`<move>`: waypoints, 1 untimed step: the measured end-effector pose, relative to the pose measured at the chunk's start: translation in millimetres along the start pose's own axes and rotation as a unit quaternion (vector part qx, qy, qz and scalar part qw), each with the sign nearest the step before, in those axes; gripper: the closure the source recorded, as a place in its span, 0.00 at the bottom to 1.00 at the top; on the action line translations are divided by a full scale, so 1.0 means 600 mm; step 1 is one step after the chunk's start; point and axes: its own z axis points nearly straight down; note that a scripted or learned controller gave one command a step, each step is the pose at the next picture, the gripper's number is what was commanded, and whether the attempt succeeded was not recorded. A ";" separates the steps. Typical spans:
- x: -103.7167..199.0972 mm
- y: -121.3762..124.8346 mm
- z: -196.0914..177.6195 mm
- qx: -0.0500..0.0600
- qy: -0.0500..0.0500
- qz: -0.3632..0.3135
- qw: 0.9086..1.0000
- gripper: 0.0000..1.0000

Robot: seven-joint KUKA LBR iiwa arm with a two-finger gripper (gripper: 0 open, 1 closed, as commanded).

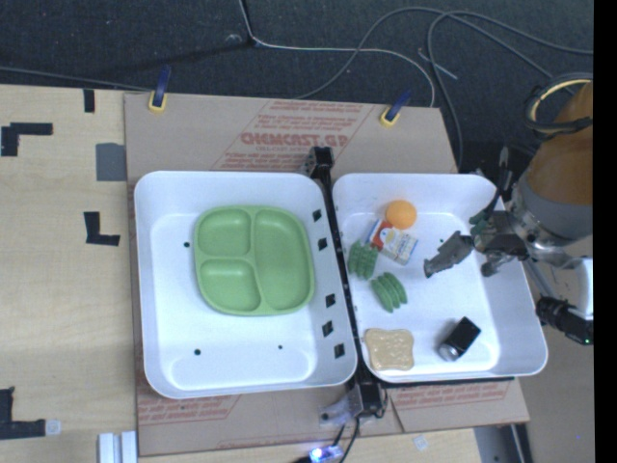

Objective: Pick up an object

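- The gripper point(469, 255) hangs over the right bin point(501, 355) with its fingers spread apart and nothing between them.
- Just left of it lies a small carton point(396, 243), touching an orange ball point(401, 214).
- Further left sit two green toy pieces point(378, 276), perhaps vegetables.
- Below the gripper: a black block point(460, 338) and a toast slice point(389, 349).
- Well left, the left bin point(164, 287) holds a green divided plate point(255, 260).

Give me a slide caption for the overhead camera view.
Gripper hovers over right bin of toy food; green plate in left bin.
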 end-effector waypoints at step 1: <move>0.001 0.004 -0.010 -0.006 -0.001 -0.002 1.000 0.00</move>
